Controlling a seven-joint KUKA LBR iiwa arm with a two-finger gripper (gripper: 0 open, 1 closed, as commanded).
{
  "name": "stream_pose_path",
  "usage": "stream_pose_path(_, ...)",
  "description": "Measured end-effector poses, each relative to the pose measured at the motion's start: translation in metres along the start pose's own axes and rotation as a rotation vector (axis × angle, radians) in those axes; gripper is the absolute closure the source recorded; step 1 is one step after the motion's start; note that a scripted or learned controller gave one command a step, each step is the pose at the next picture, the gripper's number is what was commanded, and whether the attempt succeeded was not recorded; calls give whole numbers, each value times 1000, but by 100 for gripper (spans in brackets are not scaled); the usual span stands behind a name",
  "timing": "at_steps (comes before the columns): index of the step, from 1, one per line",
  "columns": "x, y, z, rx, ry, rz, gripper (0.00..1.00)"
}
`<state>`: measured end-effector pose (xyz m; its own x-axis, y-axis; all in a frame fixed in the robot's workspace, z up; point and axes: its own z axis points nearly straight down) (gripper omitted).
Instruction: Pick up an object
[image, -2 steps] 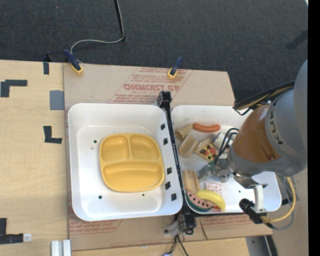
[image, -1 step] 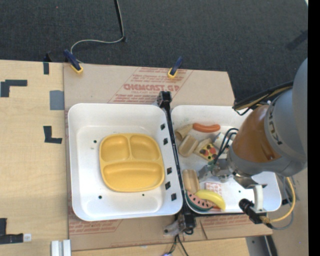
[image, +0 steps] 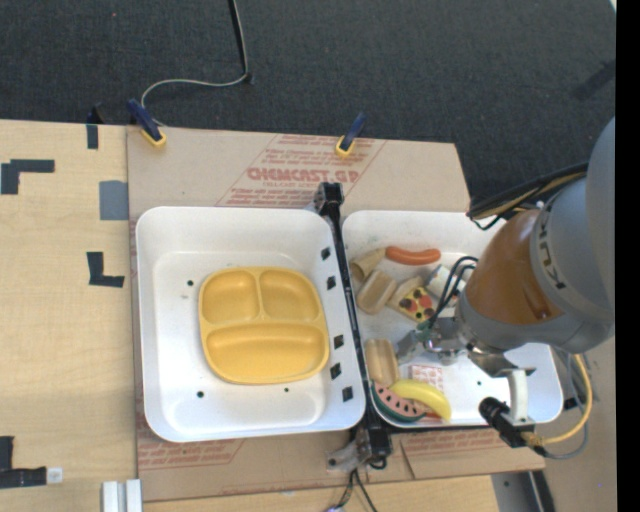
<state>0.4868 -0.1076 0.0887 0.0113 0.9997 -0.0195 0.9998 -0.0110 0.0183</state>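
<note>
- The gripper (image: 428, 340) hangs low over the right bin (image: 540, 395); whether its fingers are spread or pinched cannot be told.
- Beside it lie a smooth curved banana (image: 425, 398), a watermelon slice (image: 398, 408), a glossy sausage (image: 412, 255) and tan blocks (image: 378, 290).
- The left bin (image: 170, 300) holds a yellow, three-compartment plastic tray (image: 264, 325).

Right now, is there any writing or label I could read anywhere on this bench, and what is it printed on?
"CHEMCAST GP" in red, on the brown cardboard sheet under the two shallow white bins.
Smaller red print around that word, and along the sheet's front edge: too blurred to read.
Small white-and-red card in the right bin: markings too small to read.
</note>
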Motion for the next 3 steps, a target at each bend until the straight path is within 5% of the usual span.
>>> stream_pose_path(3,1,0,0,0,0,1,0)
